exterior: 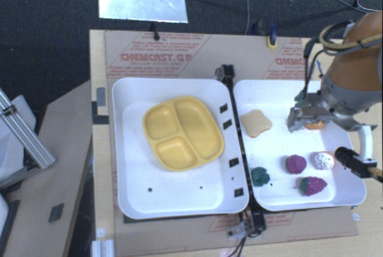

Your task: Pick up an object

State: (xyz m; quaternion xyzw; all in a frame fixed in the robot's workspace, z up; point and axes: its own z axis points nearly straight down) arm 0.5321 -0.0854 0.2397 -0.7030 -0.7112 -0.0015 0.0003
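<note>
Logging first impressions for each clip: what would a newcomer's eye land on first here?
Probably the yellow divided plate, alone in the left bin. Next, the grey arm's gripper low in the right bin, beside an orange item, with a tan bread slice and a magenta berry scattered around.

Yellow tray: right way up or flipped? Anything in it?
Right way up and empty. The yellow tray lies flat in the left bin, its three compartments facing up with only bare yellow inside.

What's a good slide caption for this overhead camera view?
Gripper low in the right bin beside an orange object; yellow tray in the left.
</note>
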